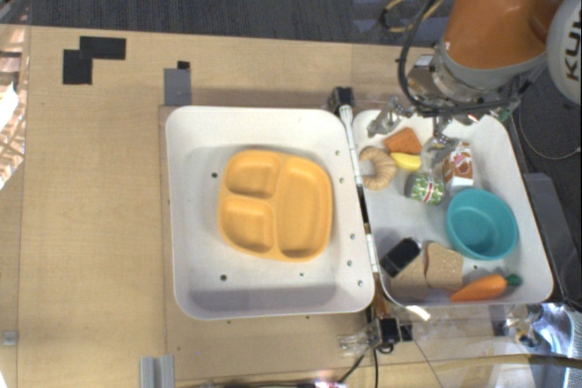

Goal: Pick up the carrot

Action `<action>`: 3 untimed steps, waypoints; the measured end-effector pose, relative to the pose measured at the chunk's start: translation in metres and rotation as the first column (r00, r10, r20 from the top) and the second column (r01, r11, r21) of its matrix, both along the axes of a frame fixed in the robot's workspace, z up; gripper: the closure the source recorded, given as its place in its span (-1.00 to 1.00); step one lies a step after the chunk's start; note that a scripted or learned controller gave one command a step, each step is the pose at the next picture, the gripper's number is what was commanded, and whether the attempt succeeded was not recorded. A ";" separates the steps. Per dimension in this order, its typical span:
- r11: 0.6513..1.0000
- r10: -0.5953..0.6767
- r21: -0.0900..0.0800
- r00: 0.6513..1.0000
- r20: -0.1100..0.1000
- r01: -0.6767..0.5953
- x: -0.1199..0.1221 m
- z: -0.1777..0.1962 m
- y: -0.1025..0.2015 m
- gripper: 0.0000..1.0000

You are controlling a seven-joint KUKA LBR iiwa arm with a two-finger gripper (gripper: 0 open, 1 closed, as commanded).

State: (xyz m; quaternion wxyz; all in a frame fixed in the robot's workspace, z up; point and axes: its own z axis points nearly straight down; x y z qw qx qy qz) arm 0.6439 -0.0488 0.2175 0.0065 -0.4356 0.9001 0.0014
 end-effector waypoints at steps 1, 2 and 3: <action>0.971 0.241 -0.002 0.971 -0.002 -0.241 -0.001 -0.031 0.102 -1.00; 0.979 0.202 -0.001 0.979 -0.001 -0.202 -0.021 -0.030 0.162 -1.00; 0.958 0.285 -0.001 0.958 -0.007 -0.285 -0.013 -0.118 0.197 -1.00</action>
